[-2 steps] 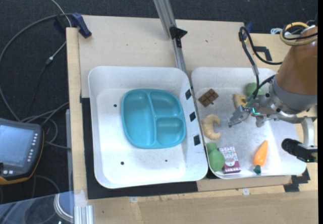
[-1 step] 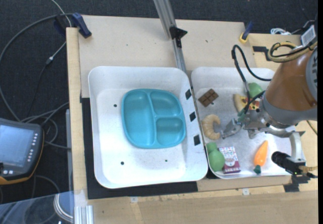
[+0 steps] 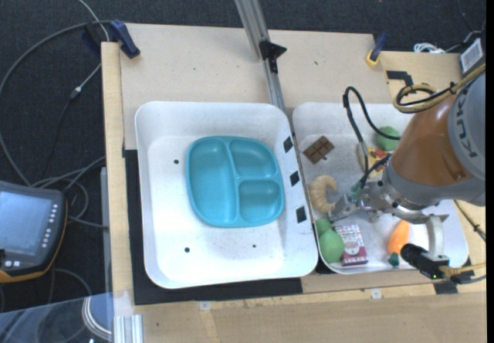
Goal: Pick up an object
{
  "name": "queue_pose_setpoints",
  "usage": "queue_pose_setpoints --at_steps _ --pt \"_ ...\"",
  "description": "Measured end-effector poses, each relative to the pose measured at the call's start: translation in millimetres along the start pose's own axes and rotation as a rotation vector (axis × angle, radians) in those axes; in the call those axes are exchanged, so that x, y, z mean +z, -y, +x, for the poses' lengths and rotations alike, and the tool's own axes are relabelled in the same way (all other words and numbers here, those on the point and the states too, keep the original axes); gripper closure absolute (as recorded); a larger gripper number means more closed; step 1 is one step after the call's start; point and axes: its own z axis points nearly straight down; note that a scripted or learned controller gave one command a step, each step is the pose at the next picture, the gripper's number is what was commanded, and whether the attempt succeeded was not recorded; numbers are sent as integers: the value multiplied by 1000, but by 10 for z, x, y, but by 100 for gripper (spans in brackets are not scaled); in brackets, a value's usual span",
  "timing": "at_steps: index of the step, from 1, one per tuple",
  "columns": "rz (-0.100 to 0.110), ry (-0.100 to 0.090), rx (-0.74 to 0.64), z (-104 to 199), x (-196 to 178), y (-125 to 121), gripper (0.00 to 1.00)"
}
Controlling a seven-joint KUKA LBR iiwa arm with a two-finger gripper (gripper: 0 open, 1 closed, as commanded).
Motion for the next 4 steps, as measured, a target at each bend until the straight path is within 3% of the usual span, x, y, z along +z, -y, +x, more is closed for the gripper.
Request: queue_pose_setpoints --at_steps 1,3,4 --pt "-7 1 -1 2 -132 -14 100" --pt "-14 5 -3 -24 -1218 -60 100" --pt "-9 3 -2 -21 -1260 -67 100"
